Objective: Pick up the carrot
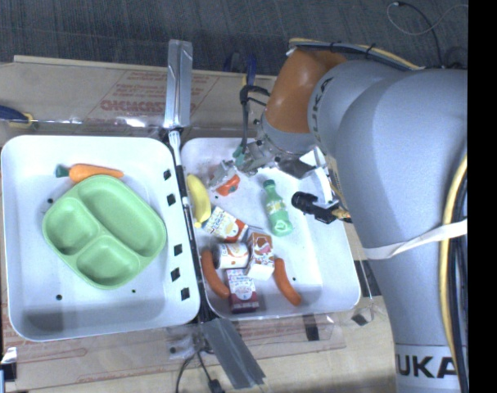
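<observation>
My gripper (241, 160) hangs low over the far part of the right bin (338, 289), and I cannot tell how it is set. Just beside it lies a small red-orange piece (228, 186), and near that a banana (199, 200) along the bin's left wall. A green bottle (276, 208) lies toward the middle. Nearer the front sit small cartons (241, 256), with two sausages, one (214, 274) on their left and one (286, 282) on their right. The carrot (95, 171) is well apart from me, in the left bin (35, 309), lying at the far edge of a green divided plate (104, 230) and touching its rim.
</observation>
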You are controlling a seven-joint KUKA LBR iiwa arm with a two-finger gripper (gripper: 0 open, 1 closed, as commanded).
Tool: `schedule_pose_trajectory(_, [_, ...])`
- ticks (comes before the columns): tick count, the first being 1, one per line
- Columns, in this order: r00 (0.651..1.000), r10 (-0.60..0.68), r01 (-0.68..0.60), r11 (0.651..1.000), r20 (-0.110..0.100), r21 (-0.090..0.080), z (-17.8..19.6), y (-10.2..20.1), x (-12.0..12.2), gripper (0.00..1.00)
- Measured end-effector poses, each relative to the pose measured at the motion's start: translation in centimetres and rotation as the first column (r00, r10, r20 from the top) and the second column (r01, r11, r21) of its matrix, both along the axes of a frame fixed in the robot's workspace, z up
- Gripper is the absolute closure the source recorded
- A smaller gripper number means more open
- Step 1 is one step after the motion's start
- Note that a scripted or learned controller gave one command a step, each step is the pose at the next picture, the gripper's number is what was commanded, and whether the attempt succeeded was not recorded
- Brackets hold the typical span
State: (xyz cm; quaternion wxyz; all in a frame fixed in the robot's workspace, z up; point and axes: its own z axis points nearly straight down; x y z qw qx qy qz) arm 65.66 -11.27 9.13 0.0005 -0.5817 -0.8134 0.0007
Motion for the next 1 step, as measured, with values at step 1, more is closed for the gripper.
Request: schedule_pose_trajectory(1, [0.971, 0.238, -0.238, 0.971, 0.001, -0.004, 0.16, 1.13, -1.79, 0.0])
